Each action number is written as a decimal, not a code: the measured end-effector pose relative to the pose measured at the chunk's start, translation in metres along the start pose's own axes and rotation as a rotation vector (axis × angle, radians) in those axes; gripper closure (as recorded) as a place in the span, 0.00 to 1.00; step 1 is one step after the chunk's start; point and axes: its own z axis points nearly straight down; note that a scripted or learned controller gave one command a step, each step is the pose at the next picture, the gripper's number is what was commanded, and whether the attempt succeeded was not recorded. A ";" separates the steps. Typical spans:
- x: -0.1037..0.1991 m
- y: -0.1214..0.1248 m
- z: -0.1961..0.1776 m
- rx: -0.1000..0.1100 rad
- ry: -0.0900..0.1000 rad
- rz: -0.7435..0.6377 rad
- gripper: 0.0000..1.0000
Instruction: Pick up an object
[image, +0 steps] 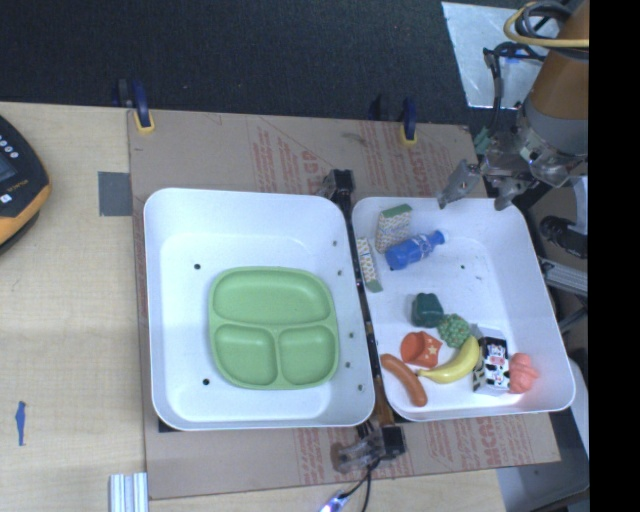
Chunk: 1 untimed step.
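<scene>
Above the far edge of the right bin (530, 260), the gripper (478, 188) is hanging at the end of the grey arm (555, 100), which is reaching in from the right. Its two fingers (455, 187) are standing spread apart with nothing between them, so it is gripping no object.

Below it, the right bin is holding all the loose things. A blue bottle (411, 250) is lying on its side near the far wall, just beside a small green-topped box (393, 224) and a flat packet (369, 265) that is leaning along the left wall. Toward the near end (a crowded corner) a dark green piece (427, 309), a broccoli floret (455, 329), a red-orange piece (420, 349), a banana (455, 364), a sausage (403, 380), a black-and-white carton (491, 366) and a pink piece (523, 372) are clustering together, several touching.

Beside it, the left bin (180, 300) is bearing a green divided plate (272, 326), lying flat in its middle.
</scene>
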 end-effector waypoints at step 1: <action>0.030 -0.097 0.069 0.005 0.000 0.001 0.00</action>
